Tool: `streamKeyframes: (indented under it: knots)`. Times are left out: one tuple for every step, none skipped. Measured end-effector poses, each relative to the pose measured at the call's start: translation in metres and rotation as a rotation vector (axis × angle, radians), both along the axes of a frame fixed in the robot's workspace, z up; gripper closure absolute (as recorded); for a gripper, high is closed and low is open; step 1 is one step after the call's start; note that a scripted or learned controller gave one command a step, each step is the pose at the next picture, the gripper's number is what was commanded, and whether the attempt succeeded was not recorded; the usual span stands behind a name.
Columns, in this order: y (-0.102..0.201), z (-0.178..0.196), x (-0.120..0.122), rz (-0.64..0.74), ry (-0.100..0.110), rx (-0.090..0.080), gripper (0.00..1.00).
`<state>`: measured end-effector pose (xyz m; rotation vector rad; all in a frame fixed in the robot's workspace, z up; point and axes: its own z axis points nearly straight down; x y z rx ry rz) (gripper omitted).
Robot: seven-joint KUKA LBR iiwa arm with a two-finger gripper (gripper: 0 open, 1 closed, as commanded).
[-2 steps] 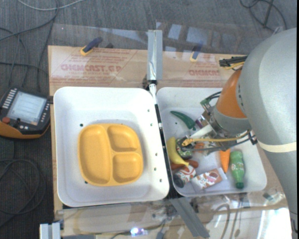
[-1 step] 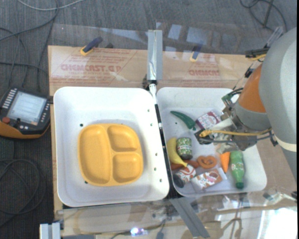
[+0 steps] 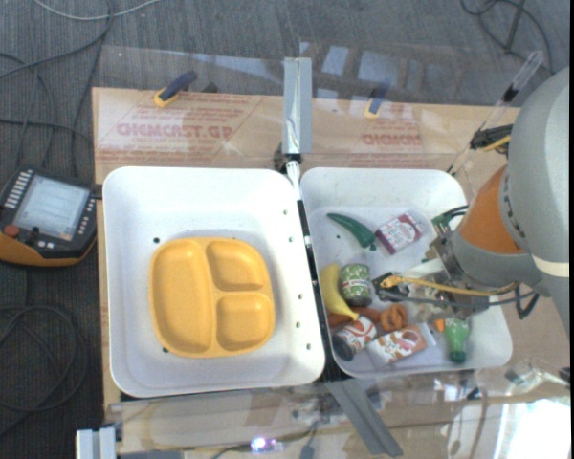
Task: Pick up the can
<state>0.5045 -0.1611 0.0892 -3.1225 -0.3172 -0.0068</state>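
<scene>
A handheld controller [image 3: 40, 218] lies at the far left of the frame. The left bin [image 3: 124, 352] holds a yellow divided plate [image 3: 212, 295]. In the right bin [image 3: 383, 182], the can [image 3: 356, 282] sits beside a banana [image 3: 337, 295], with the hand [image 3: 394, 283] just right of it; whether the hand is clenched I cannot tell.

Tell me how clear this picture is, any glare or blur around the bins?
Camera view: even, soft lighting, faint shadows; the clear panels behind the bins carry pale reflections; the small items beside the gripper in the right bin look soft and hard to read; the yellow tray is crisp.
</scene>
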Motion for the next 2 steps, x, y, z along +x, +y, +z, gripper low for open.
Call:
streamKeyframes:
  knots:
    - [-0.0131, 0.1010, 0.0629, -0.001, 0.016, -0.006, 1.00]
    - [-0.0128, 0.1007, 0.0628, -0.001, 0.016, -0.006, 0.00]
